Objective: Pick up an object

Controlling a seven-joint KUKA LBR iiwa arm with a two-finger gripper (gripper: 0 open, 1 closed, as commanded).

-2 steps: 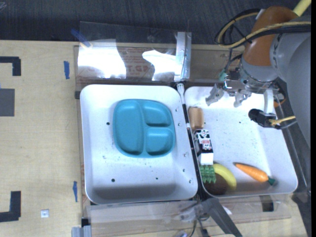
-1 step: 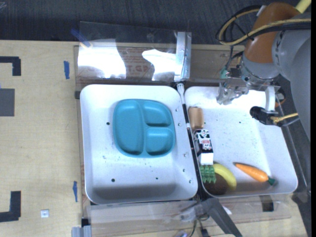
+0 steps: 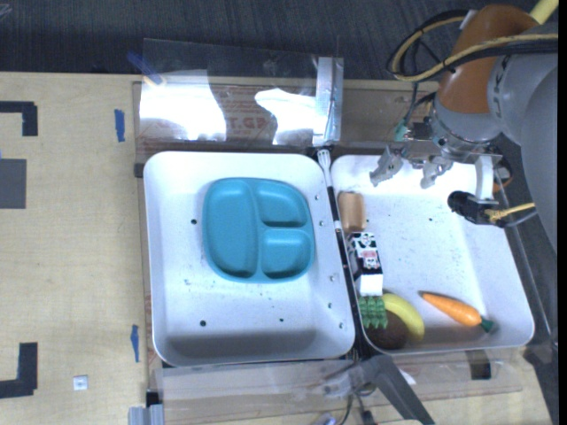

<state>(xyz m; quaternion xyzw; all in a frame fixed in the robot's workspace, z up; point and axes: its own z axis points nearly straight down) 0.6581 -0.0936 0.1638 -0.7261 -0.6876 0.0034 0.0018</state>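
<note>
While hovering with the gripper (image 3: 407,172) spread wide and nothing between its fingers, hangs above the far end of the right bin (image 3: 505,264). Could choose the carrot (image 3: 452,309), lying near the front wall, close to the banana (image 3: 403,312). Probably light, stiff, rather smooth and tapered, so likely to slip if pinched at the thin tip. Better to close across the thick middle, square to its length.

— On the bench (image 3: 62,264)?
— Two white bins side by side: left bin (image 3: 168,237), right bin (image 3: 496,282). Black marks (image 3: 19,118) and blue tape (image 3: 119,124) on the wood.
— Behind the bins?
— A clear sheet (image 3: 230,96), glaring.
</note>
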